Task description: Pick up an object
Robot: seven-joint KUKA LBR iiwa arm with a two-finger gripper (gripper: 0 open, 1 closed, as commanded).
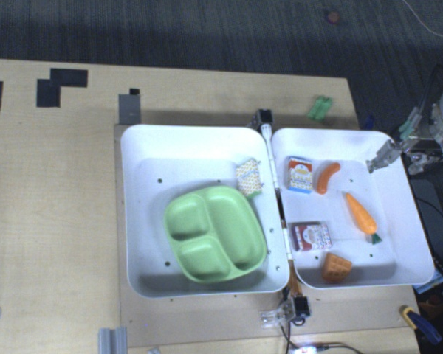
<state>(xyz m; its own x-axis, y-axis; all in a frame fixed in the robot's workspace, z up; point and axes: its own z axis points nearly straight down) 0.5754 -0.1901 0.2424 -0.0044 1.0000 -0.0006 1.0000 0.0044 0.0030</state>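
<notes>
Bench: two bins; left bin [136, 220] one green tray [215, 232], one packet [248, 175]; right bin [406, 220] five items; gripper [382, 158] jaw state unclear

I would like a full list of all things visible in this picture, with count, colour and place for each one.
left bin: 1, white, left on the bench
right bin: 1, white, right on the bench
divided plate: 1, green, in the left bin
patterned packet: 1, pale, left bin, by its right wall
carton: 1, white, blue and orange, right bin, upper left
sausage: 1, orange-red, right of the carton
carrot: 1, orange, right bin, middle
red packet: 1, red and white, right bin, lower left
orange chunk: 1, orange, right bin, near edge
green item: 1, green, on the bench behind the right bin
gripper: 1, grey, above the right bin's upper right corner
</notes>
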